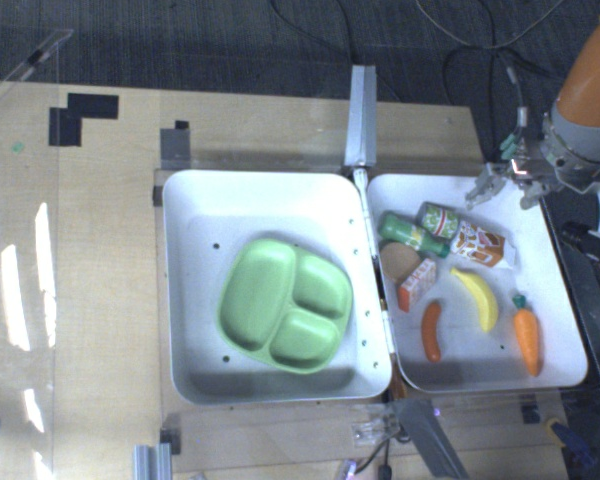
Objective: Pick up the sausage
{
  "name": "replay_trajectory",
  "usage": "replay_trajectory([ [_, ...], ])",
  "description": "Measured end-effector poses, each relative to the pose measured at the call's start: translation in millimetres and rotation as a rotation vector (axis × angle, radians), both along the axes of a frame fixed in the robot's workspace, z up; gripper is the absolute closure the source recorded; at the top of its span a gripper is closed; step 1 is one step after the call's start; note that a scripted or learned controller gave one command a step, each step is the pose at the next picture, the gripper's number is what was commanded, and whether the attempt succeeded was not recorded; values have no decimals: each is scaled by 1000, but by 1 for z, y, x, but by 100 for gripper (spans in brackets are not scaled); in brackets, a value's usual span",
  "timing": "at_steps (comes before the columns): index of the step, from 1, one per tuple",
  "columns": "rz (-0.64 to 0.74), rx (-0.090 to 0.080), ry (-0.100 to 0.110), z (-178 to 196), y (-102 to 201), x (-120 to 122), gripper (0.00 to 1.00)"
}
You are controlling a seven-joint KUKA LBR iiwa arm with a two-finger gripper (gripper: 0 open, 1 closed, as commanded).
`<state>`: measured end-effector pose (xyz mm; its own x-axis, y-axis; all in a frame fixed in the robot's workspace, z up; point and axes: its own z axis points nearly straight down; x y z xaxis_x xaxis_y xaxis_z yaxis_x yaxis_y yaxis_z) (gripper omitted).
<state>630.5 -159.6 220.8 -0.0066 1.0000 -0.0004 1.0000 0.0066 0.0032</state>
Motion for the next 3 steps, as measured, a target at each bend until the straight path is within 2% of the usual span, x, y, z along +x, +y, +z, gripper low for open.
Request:
replay_trajectory([
  [1, 141, -2, -2, 20, 12, 17, 0],
  [2, 188, -3, -4, 28, 21, 40, 0],
  [3, 174, 0, 2, -85, 44, -41, 0],
])
